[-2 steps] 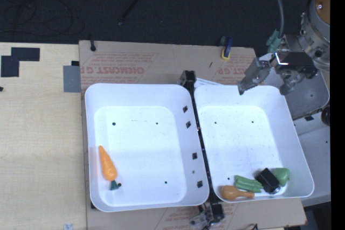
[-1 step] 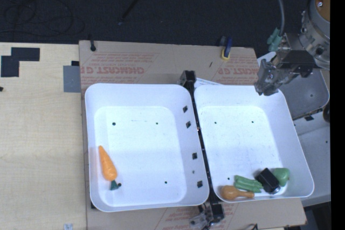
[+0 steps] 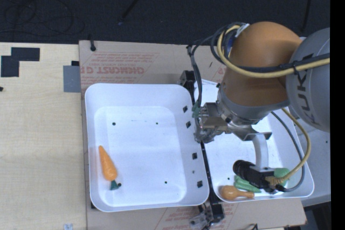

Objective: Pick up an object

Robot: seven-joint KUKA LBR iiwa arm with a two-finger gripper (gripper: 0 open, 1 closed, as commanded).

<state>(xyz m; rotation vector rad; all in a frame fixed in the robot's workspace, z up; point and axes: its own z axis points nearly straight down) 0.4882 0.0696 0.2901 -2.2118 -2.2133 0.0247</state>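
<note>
Well — carrot near bin edge

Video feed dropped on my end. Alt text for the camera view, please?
The arm reaches in from the right over the right bin, its gripper by the wall next to the left bin. A toy carrot lies in the left bin's near-left corner; an orange pear-shaped piece and a green piece lie by the right bin's near wall.

Flat overhead light bleaches the left bin almost white; the carrot in its near-left corner throws barely a shadow. Well beyond the bin's far rim, darkness. My orange band, to its right, reads soft, grainy.
</note>
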